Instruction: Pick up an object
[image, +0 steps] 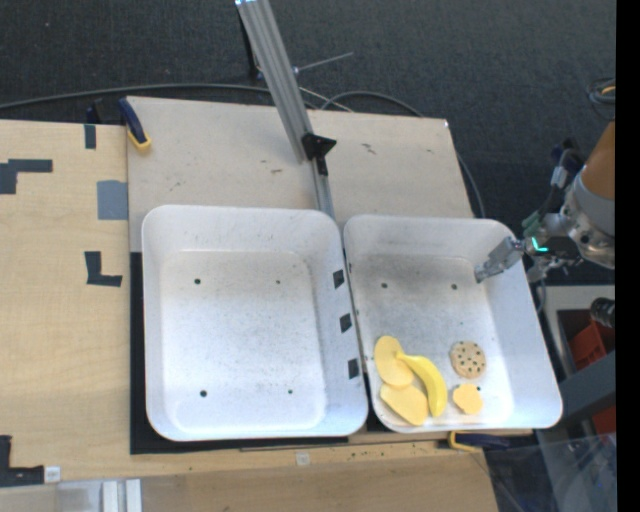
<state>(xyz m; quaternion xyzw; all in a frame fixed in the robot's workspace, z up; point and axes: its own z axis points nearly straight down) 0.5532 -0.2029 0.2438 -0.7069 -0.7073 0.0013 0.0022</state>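
Camera view: working left to right from the right-hand bin (520, 300), we are finding the banana (428, 383) by its near wall, long axis slanting toward the near-right corner. We are hovering our gripper (497, 260) over the far-right rim, nothing pinched, well apart; the banana is lying down-left of it.

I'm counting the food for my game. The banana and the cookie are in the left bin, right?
Not quite. The camera view shows the banana and the cookie in the right bin, near its front corner, not the left bin. The rest is right: both are in the same bin, close together.
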